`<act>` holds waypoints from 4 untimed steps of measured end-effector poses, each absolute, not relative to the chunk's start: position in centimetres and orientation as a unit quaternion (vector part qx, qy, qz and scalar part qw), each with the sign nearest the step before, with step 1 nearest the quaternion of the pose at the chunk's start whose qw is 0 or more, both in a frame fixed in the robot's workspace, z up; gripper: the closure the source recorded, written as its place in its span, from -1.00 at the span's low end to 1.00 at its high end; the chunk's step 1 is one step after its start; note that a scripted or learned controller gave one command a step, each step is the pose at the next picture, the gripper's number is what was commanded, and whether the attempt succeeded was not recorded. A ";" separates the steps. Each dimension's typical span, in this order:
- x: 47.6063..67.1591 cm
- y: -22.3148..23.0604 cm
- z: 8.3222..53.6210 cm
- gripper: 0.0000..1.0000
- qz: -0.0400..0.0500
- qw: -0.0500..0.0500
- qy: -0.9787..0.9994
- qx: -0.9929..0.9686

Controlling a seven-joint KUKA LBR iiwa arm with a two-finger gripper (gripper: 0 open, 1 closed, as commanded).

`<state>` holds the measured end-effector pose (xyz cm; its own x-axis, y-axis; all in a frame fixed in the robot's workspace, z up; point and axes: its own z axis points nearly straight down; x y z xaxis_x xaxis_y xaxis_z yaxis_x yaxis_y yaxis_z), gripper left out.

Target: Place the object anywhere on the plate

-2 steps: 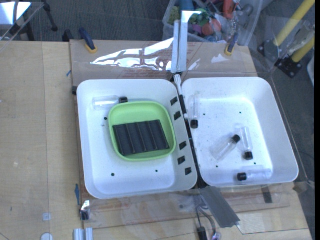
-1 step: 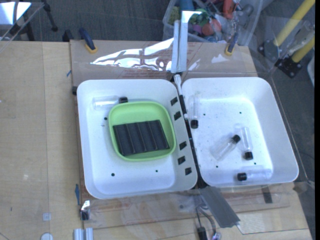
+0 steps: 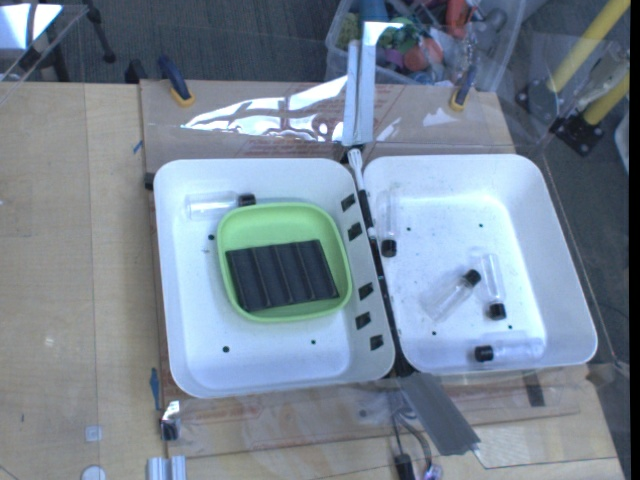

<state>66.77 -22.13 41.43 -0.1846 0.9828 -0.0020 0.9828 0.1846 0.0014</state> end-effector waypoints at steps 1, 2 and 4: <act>66.8 -22.1 41.4 -1.00 0.000 0.001 0.770 0.639; 66.8 -22.1 41.4 -1.00 0.000 0.001 0.770 0.639; 66.7 -22.3 43.5 -1.00 0.000 0.003 0.720 0.694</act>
